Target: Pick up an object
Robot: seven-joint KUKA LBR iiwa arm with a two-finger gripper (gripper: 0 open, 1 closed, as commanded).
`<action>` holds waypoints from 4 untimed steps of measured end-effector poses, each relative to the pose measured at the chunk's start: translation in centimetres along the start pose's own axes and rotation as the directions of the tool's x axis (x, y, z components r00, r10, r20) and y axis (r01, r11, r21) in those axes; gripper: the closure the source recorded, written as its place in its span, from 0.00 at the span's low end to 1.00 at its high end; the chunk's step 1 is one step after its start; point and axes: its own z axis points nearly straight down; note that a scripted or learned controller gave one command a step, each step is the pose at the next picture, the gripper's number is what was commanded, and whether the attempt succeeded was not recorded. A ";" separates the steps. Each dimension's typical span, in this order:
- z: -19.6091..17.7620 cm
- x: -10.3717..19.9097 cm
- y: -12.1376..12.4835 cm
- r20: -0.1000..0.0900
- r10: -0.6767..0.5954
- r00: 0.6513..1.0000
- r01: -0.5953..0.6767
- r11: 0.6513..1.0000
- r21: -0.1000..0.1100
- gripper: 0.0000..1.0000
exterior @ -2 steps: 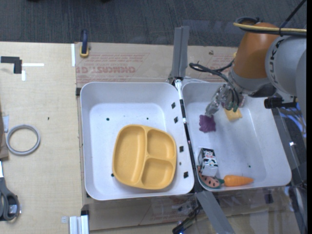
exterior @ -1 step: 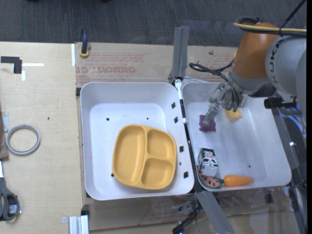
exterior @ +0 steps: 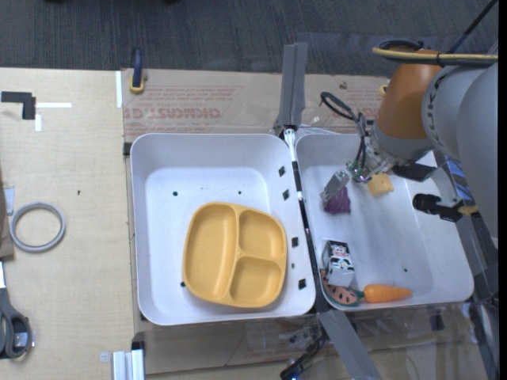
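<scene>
**Two bins on the desk, arm low over the right one**

The desk [exterior: 63,133] is pale wood, with a sheet of brown cardboard [exterior: 206,105] lying under the far edges of the bins. Two shallow white bins sit side by side on it, touching along their shared edge.

The left bin [exterior: 158,172] holds one thing: a yellow divided plate [exterior: 235,254] with three compartments, lying flat toward the bin's near right part.

The right bin [exterior: 404,244] holds several smaller things. A purple object [exterior: 338,202] lies in the far left part, with a grey piece [exterior: 335,184] resting against its far side. Just right of these is a small pale yellow block [exterior: 381,184]. Along the near edge lie an orange carrot [exterior: 386,293], a watermelon slice [exterior: 341,295] to its left, and a small black and white box [exterior: 339,261] just beyond the slice.

The arm [exterior: 444,93] reaches in from the right, its orange band above the wrist, and bends down over the far part of the right bin. The gripper [exterior: 363,171] is low, between the purple object and the yellow block and close to both. Whether its fingers are spread or closed I cannot tell, and nothing can be seen held between them.

On the desk's left side lie a grey ring [exterior: 36,226] and, further away, a small black bracket [exterior: 21,101].
</scene>
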 end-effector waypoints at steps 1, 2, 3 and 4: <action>0.0 0.7 -5.7 0.001 -0.421 0.907 0.421 0.907 -0.002 0.00; 0.0 0.5 -0.1 0.001 -0.089 0.996 0.089 0.996 -0.002 0.00; 0.0 2.0 -5.1 -0.001 0.216 0.976 -0.216 0.976 0.001 0.00; 0.0 -1.5 -0.7 0.001 0.420 0.908 -0.420 0.908 0.000 0.00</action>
